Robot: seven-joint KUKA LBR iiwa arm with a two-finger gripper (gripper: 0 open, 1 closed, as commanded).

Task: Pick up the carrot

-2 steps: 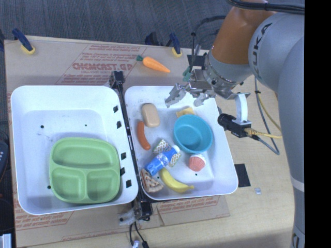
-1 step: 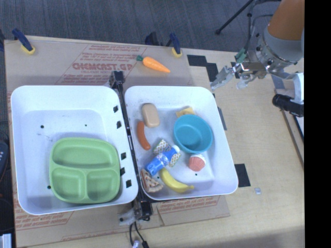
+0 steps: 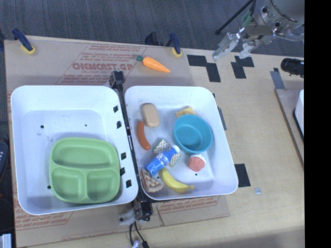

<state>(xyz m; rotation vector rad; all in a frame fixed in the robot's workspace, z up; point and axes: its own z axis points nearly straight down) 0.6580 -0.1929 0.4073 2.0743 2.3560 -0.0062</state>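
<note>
End effector hangs with fingers spread, well right of the carrot lying on the desk behind the bins. Looks light, stiff, slick; I'd pinch its thick middle.

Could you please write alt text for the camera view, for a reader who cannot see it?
An orange carrot lies on the bench outside the two white bins, behind the right bin, while the gripper hangs open and empty off to its right. The right bin holds toy foods and a blue bowl; the left bin holds a green divided plate.
</note>
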